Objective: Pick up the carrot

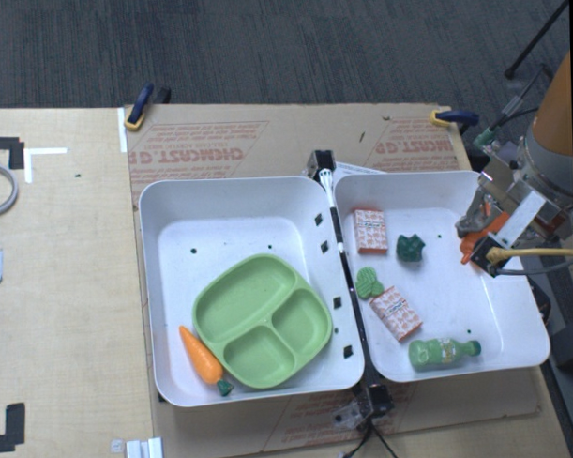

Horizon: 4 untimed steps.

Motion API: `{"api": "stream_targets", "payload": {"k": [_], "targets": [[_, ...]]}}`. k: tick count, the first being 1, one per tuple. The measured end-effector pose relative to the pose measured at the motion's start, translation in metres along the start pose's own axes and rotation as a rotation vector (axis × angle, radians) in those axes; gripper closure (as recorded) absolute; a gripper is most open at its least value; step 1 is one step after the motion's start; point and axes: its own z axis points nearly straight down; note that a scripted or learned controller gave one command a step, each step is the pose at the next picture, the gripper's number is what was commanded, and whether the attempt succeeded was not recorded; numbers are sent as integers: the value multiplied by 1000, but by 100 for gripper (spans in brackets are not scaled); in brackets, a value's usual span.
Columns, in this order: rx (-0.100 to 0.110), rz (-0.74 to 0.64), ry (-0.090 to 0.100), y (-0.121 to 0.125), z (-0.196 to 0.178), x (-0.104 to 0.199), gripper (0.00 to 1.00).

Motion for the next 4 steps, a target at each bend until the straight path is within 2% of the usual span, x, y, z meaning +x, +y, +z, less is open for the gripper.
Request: {"api": "stream_targets", "payload": {"k": [1,2,3,4], "targets": [[0,-25,0,19,18,-28,100],[0,28,0,17,23,1,100],[-1,-241,0,63,26,-23,100],[1,-166,0,33,78,-45,100]]}}
